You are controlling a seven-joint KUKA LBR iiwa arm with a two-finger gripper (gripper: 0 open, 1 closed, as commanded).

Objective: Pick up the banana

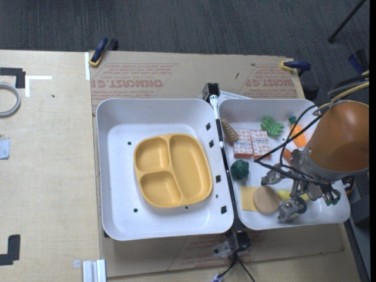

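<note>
The banana (286,194) is a small yellow piece in the right bin (247,107), near its front right. Most of it is covered by the gripper and its cables. My gripper (289,210) hangs over the bin's front right corner, right at the banana's near end, under the grey wrist and orange band (343,135). I cannot make out whether the banana is held or only lies beneath the gripper.
Beside the banana lie a tan round disc (266,200) and a yellow slice (248,197). Farther back are a dark green lump (239,169), two red-and-white boxes (251,144), a brown cone (230,132) and a light green piece (271,126). The left bin (111,175) holds a yellow divided plate (172,170).
</note>
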